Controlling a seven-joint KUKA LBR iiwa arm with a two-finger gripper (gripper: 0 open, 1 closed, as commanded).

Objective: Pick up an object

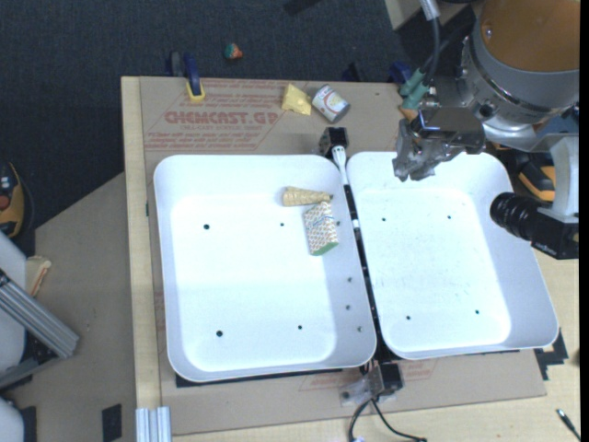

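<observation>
Two objects lie in the left bin (pixel 184 274) near its back right. One is a tan cone-shaped piece (pixel 304 196) lying on its side. Just below it is a small patterned green-and-white packet (pixel 320 227). My gripper (pixel 416 166) hangs over the back left part of the right bin (pixel 515 330), well to the right of both objects. Nothing shows between its fingertips.
On the cardboard behind the bins lie a yellow wedge (pixel 296 100), a small white-and-grey block (pixel 330 103) and a black-and-white marker (pixel 337 145) at the divide. A yellow-blue clamp (pixel 192 76) stands at the back left edge.
</observation>
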